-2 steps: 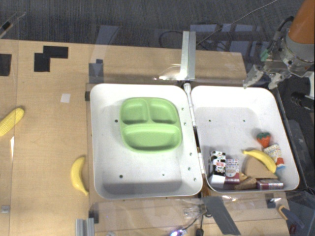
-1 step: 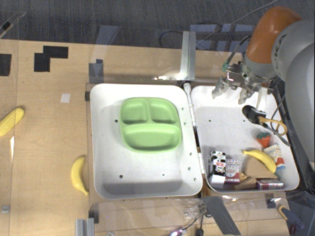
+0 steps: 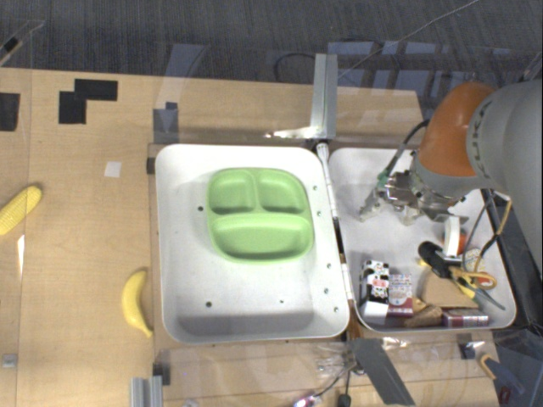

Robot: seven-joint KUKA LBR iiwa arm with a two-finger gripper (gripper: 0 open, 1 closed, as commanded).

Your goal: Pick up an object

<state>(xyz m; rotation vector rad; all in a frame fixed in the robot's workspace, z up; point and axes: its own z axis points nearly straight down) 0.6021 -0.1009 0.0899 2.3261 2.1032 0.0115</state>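
1. Two bins sit side by side on the bench [image 3: 85, 253]: the left bin [image 3: 182, 312] and the right bin [image 3: 348, 168], their inner walls touching.
2. A divided plate [image 3: 257, 213] lies in the left bin, toward its far half.
3. The arm [image 3: 484, 134] reaches in from the right, over the right bin's far half.
4. The gripper [image 3: 373, 203] hangs above the right bin's middle.
5. A small carton [image 3: 376, 282] lies near the right bin's near-left corner.
6. A heap of small objects [image 3: 450, 291] lies along the near wall, right of the carton.
7. Outside the bins, a banana [image 3: 136, 302] lies on the bench just left of the left bin.
8. A corn cob [image 3: 19, 210] lies farther left, at the view's edge.
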